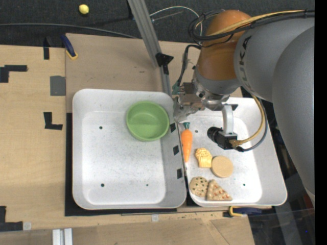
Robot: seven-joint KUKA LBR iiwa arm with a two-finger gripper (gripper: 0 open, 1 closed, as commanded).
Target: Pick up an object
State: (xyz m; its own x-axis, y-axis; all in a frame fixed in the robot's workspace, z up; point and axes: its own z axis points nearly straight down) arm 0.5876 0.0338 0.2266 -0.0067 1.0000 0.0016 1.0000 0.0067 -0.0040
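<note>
From my end the pizza slice (218, 192) and cookie (199, 186) up front look flat and awkward, so I'd grab the light, stiff, slick carrot (186, 144) mid-body in the right bin (255, 188), just below the claw (182, 111); can't tell its state.

Pretty chunky arm (286, 60): smooth grey casing, a rounded orange band (225, 40) above the wrist, black and yellowish cables (255, 131) looping off it, plus a small black block (220, 137) hanging off a white bracket.
</note>
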